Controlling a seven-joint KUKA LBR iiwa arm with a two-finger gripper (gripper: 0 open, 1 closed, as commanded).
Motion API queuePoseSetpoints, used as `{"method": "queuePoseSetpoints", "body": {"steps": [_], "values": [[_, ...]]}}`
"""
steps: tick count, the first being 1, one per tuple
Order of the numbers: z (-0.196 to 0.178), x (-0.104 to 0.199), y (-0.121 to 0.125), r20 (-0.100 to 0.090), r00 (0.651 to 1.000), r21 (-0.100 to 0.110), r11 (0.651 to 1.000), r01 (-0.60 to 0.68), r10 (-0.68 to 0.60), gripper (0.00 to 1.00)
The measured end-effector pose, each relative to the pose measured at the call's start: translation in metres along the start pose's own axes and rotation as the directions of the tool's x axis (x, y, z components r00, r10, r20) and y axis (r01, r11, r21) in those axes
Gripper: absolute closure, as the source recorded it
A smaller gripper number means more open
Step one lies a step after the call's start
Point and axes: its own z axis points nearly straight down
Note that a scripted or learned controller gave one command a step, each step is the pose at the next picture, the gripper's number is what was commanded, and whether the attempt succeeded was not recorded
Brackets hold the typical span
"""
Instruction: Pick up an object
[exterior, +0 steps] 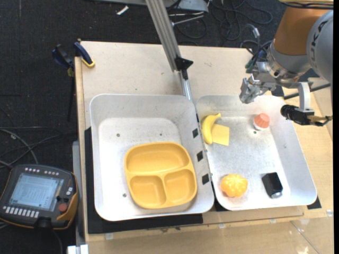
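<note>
Over the right bin's (296,157) far rim we see the gripper (248,93) hanging, the small orange-and-white object (261,121) nearest at about five o'clock, no long axis to favour, the banana (208,127) farther at eight o'clock; we cannot tell the gripper's state.

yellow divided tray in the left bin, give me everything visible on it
The yellow tray looks like smooth moulded plastic, a rounded rectangle with a raised rim. Ridges split it into three compartments: one long section across the far side, two smaller ones on the near side. It lies flat and right side up on the floor of the left bin, turned slightly askew, set toward the near right corner. Nothing sits in it, and its right edge lies close to the bin's right wall.
</note>
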Motion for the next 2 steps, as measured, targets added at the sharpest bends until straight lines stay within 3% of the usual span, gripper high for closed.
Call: {"method": "queuePoseSetpoints", "body": {"steps": [1,2], "values": [[-0.031,0.000,0.001,-0.001,1.000,0.004,1.000,0.000,0.000,1.00],[-0.032,0.049,-0.005,-0.003,1.000,0.009,1.000,0.005,-0.005,1.00]]}}
